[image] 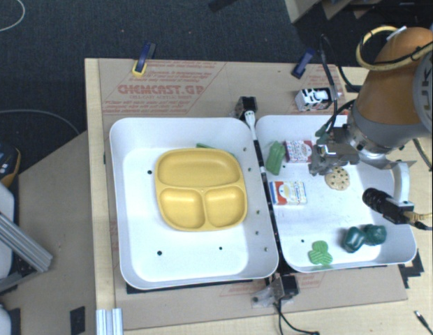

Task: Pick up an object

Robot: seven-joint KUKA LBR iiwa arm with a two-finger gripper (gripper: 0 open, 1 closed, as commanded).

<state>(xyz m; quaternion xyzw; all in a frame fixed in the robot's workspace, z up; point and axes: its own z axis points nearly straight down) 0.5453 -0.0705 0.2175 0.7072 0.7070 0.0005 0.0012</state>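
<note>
- We see our gripper (327,160) hanging low over the right bin (405,253), up near its far side.
- We cannot tell how the gripper is set, because the arm (391,89) hides much of it from above.
- We see nothing caught in it, so we think the pick is not done yet.
- A round cookie (336,179) lies just under and a bit to the right of the gripper. It is the closest thing, so we guess it is the one to grab.
- A small red and white packet (298,150) lies just to the left of the gripper, and a green block (274,156) lies left of that, by the bin wall.
- A white card (287,192) lies below and to the left of the gripper.
- Far below the gripper sit a dark green toy (363,236) and a light green toy (319,254), well apart from it.
- Far to the left, the yellow tray (200,188) sits in the left bin (133,208).
- The cookie lies flat, so we think it may slip when squeezed.
</note>
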